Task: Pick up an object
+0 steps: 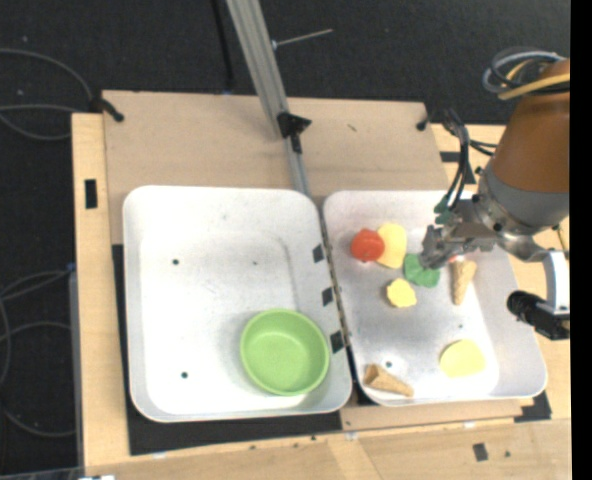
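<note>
Tan bench (206,138) under two white bins, gripper (438,251) low in right bin (496,358), finger spread unclear, over half-hidden green piece (423,272), tan cone (461,279) pointing 6 o'clock.

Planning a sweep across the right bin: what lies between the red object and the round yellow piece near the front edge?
In the camera view, a small yellow piece lies between the red object and the round yellow piece.

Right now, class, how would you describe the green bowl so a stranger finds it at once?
Find the left white bin. Near its front right corner sits the green bowl, alone there. It is round, hollow and larger than the small toy foods in the right bin.
</note>
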### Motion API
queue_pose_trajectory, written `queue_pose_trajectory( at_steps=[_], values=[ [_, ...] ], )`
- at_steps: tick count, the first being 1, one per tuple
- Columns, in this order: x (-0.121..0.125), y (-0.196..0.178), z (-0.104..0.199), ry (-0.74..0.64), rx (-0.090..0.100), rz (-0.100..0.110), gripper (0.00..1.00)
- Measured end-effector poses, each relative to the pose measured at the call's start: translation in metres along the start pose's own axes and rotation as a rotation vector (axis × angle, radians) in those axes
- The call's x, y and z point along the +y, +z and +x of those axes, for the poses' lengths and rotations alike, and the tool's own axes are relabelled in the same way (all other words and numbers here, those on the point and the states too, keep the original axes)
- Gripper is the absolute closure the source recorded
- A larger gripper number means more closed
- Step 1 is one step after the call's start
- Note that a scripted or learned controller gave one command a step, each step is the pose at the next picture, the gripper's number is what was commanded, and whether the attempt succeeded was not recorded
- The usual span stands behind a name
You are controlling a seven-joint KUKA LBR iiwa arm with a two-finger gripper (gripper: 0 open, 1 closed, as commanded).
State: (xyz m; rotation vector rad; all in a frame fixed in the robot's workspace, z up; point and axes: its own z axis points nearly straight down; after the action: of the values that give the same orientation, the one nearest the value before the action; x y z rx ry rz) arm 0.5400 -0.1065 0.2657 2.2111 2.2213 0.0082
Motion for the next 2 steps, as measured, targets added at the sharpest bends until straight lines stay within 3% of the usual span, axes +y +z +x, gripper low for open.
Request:
queue_pose_trajectory(
  at_steps=[2],
  values=[
    [0.06, 0.007, 0.1, -0.002, 0.001, 0.007, 1.0]
  ],
)
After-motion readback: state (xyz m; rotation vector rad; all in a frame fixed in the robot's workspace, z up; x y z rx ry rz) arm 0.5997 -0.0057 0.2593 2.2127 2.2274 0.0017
